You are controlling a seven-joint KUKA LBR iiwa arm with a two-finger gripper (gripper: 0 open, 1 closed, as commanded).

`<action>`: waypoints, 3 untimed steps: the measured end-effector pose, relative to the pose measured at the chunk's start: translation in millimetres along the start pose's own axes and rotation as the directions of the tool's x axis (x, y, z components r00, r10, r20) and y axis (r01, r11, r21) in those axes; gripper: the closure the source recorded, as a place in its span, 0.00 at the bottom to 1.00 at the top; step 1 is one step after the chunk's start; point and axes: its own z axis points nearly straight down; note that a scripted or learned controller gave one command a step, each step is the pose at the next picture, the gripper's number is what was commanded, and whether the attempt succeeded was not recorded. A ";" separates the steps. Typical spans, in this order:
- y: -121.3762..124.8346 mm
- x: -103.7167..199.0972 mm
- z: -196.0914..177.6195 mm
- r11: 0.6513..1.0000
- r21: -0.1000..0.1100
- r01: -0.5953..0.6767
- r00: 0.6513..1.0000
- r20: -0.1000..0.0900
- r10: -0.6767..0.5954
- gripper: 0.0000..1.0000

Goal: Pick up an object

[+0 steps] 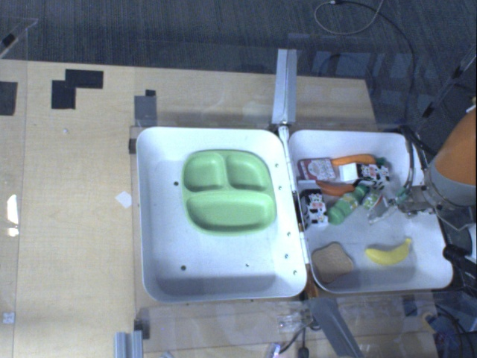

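Note:
The right bin (440, 274) holds several small objects. An orange carrot (354, 159) lies at the back beside a brown and white packet (322, 170). A green bottle (347, 206) lies in the middle, with a black-and-white cow-patterned toy (316, 209) to its left and another patterned piece (375, 173) behind it. Toward the front lie a yellow banana (389, 253) and a brown bread slice (332, 260). My gripper (381, 206) reaches in from the right and hangs low just right of the green bottle, above the banana. Nothing shows in its grasp.
The left bin (160, 267) carries a green divided plate (227, 190). A metal divider post (284, 88) stands behind the gap between the bins. The arm's orange band (456, 155) overhangs the right bin's right wall. Cables run behind the bench.

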 end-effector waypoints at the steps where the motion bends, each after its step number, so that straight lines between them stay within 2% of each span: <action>1: 114.9 -6.9 32.2 0.981 0.015 0.194 0.981 -0.012 -0.193 0.00; 2: 79.4 34.3 30.4 0.978 0.006 0.207 0.978 -0.005 -0.207 0.00; 3: 51.7 60.8 28.2 0.937 0.000 0.350 0.937 0.000 -0.350 0.00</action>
